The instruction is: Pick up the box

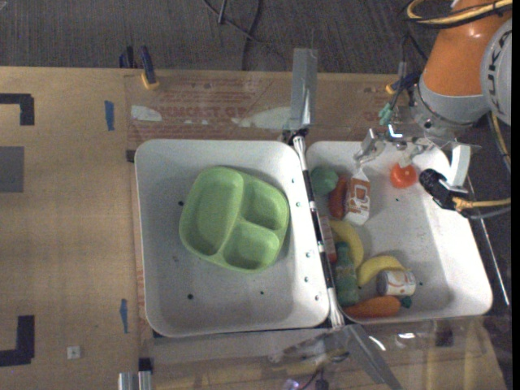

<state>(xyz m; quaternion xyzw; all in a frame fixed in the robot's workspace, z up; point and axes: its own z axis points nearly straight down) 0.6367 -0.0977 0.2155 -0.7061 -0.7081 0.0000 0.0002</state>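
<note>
Carrot (374, 306) lay nearest; box (357, 198) leaned among food, gripper (396, 140) at its two o'clock, finger state unclear.

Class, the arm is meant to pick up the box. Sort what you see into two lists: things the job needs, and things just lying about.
Needed:
box
tool

Lying about:
green divided plate
bananas
carrot
small can
</note>
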